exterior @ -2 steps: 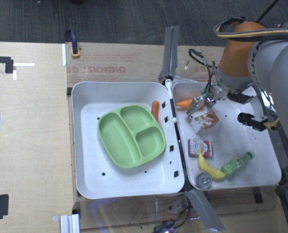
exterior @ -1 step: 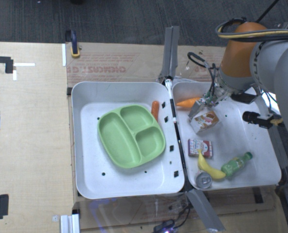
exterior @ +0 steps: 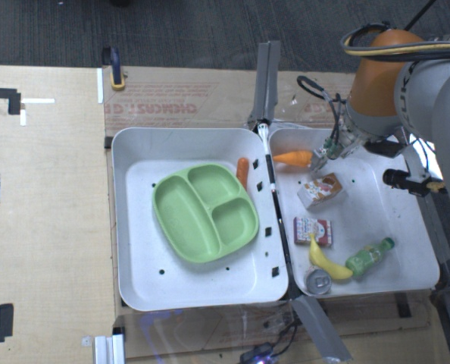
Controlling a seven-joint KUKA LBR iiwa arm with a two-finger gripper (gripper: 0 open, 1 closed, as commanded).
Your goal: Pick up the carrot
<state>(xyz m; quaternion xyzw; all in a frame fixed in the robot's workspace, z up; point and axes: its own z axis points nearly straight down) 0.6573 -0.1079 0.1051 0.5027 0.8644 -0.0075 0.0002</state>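
The carrot [exterior: 292,158] is orange and lies on its side at the far left of the right bin [exterior: 407,226], close to the divider. My gripper [exterior: 321,156] hangs low just at the carrot's right end, under the orange-banded wrist [exterior: 380,82]. From this angle I cannot tell whether it touches the carrot.
Below the gripper sits a small carton [exterior: 320,190], then a red packet [exterior: 314,230], a banana [exterior: 327,262], a green bottle [exterior: 369,255] and a can [exterior: 318,281]. The left bin [exterior: 134,264] holds a green divided plate [exterior: 204,212] and a small orange-red stick [exterior: 242,171].
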